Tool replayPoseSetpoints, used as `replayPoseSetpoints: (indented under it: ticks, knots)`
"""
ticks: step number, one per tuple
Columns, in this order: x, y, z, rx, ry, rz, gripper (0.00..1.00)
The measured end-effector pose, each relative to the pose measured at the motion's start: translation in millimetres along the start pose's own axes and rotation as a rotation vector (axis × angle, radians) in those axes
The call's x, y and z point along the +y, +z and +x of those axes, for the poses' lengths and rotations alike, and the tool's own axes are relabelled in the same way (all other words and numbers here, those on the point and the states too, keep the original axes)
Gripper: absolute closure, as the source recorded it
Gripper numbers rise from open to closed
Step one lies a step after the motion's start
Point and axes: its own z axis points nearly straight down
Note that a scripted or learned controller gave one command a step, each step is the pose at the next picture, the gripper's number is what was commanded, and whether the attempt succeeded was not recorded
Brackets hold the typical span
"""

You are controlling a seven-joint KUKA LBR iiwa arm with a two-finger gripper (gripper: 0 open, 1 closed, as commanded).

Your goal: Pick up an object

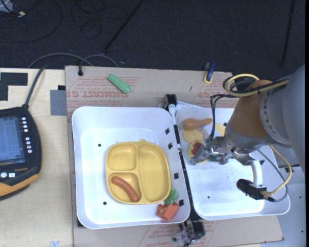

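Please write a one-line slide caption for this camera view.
Arm's end effector lowered among toy food in the right bin; yellow tray with a sausage in the left bin.

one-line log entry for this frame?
phase: reaching | gripper: low in right bin, at toy food pile | grasp: unconfirmed | left bin: yellow tray with sausage

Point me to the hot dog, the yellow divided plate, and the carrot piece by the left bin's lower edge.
hot dog (125,188), camera view, middle of the sausage.
yellow divided plate (155,175), camera view, bare floor of its right compartment.
carrot piece (167,211), camera view, orange body below the green top.
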Motion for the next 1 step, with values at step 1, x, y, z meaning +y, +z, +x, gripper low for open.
replayPoseSetpoints:
  ticks: [1]
  knots:
    - [65.6,0.3,-4.8,0.002,-0.003,0.008,0.00]
